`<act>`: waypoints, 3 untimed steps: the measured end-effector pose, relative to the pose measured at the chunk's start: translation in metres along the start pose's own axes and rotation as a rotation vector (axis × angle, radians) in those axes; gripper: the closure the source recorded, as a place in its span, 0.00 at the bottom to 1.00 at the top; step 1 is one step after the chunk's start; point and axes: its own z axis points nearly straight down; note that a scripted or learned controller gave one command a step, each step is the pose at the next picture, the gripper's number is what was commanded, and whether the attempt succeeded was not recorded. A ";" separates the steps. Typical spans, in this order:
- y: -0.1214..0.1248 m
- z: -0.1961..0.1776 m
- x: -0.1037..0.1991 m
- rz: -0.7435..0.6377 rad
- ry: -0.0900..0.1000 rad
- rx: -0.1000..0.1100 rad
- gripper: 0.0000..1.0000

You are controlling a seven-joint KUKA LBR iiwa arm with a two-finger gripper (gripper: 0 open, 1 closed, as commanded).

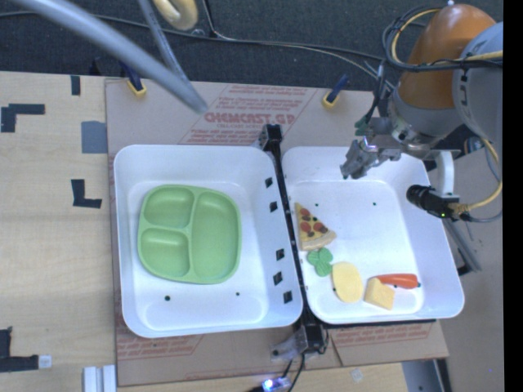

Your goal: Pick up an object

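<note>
In the right bin (425, 243) lie a pizza slice (312, 227), a small green piece (321, 261), a yellow oval piece (346, 282), a cheese wedge (380, 294) and a red-orange pepper (398, 281). My gripper (356, 163) hangs over the far edge of the right bin, well above and behind the food. Nothing shows between its fingers, and their spread is unclear from this angle.
The left bin (131, 219) holds a green divided plate (189, 233). A black divider (282, 219) runs between the bins. Cables and a black fitting (429, 200) hang by the right bin's far right side. A grey pole (98, 31) crosses the top left.
</note>
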 end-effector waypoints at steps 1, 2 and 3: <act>0.000 -0.016 0.000 0.001 0.000 0.003 1.00; 0.009 -0.002 0.047 -0.003 0.000 0.005 1.00; 0.011 0.007 0.095 -0.003 0.000 0.005 1.00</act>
